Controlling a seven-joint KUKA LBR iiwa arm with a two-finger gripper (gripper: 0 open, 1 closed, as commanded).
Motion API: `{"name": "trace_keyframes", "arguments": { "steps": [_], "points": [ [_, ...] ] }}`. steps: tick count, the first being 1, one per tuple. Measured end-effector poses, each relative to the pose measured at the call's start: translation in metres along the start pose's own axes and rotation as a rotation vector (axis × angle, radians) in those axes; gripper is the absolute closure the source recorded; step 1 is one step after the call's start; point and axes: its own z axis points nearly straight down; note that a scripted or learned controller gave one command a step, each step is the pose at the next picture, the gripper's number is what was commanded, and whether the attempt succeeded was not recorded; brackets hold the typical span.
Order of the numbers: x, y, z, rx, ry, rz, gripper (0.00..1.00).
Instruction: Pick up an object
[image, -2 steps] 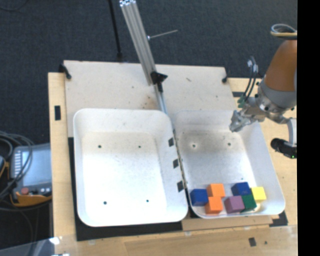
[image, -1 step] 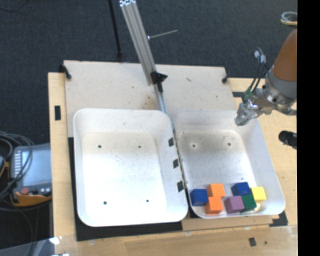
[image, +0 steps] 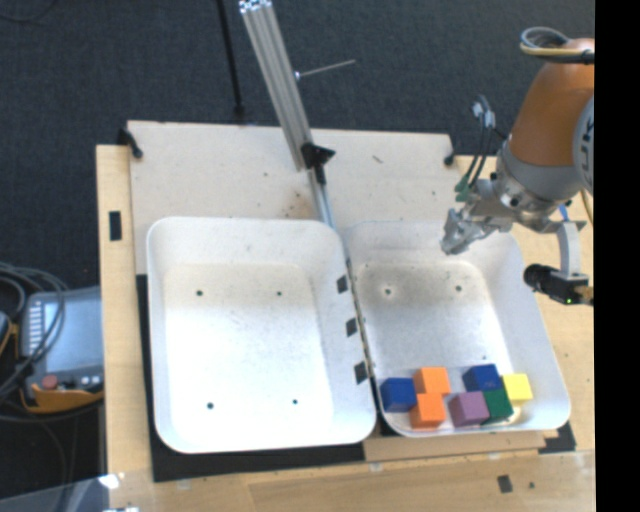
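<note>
Gripper (image: 458, 240) hangs at the right bin's (image: 520, 290) twelve o'clock rim, finger state unclear; blocks (image: 455, 398) at six o'clock lie untouched.

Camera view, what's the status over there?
Gripper above right bin's far edge, nothing held. Blocks clustered at near edge. Nothing between.

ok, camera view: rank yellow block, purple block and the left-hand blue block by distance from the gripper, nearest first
Gripper is over the right bin's far end.
1. Yellow block, near-right corner of the right bin.
2. Purple block, front row, middle of the cluster.
3. Left-hand blue block, left end of the cluster.
</note>
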Motion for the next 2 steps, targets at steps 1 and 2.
{"name": "trace_keyframes", "arguments": {
  "steps": [1, 2],
  "points": [
    [0.057, 0.004, 0.011, 0.001, 0.002, -0.001, 1.0],
    [0.099, 0.006, 0.011, 0.002, 0.002, -0.001, 1.0]
  ]
}}
